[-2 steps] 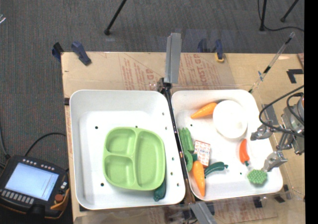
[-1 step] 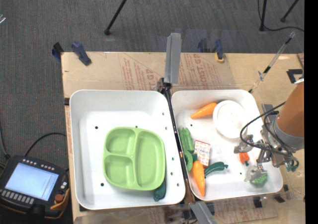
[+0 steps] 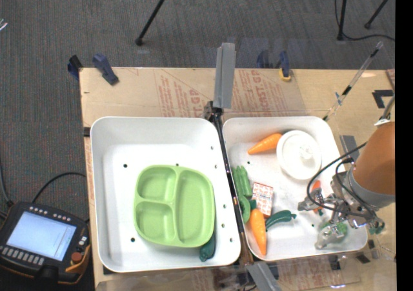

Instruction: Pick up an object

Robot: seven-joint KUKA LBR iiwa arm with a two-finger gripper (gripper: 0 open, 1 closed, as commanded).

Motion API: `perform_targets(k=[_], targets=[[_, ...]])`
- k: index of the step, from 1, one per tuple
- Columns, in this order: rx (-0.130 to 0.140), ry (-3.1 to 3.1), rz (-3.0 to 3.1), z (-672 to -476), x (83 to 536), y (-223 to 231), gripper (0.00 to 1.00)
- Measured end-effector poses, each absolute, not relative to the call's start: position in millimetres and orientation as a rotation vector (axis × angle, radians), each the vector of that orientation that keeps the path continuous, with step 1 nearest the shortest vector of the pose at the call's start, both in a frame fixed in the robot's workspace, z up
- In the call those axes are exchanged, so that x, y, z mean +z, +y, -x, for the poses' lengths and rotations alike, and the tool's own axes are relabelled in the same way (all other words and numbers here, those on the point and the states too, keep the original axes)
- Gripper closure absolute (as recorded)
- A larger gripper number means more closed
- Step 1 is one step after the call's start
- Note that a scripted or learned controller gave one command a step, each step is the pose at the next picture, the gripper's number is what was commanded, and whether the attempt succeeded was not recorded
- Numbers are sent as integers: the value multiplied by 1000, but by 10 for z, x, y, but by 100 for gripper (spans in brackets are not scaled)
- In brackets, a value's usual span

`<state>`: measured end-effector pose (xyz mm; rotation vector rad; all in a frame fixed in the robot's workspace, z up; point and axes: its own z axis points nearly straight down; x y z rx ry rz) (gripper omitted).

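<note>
Right bin (image 3: 235,130): tapered orange carrot (image 3: 259,231)

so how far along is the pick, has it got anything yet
Nothing looks picked yet. The pincer sits low over the right bin's near right corner, with no object visible between its fingers. The carrots, white lid and green pepper lie loose. Grasping and lifting remain.
</note>
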<state>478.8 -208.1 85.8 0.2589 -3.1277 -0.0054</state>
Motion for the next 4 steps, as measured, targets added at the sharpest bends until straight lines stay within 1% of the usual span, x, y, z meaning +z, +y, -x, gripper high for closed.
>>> perform_targets(k=[1, 3, 4], targets=[[-1, -3107, -484, -4859, 876, -2072, 0], [0, -3060, -729, -4905, 875, -2065, 0], [1, -3019, -885, -4896, 876, -2069, 0]])
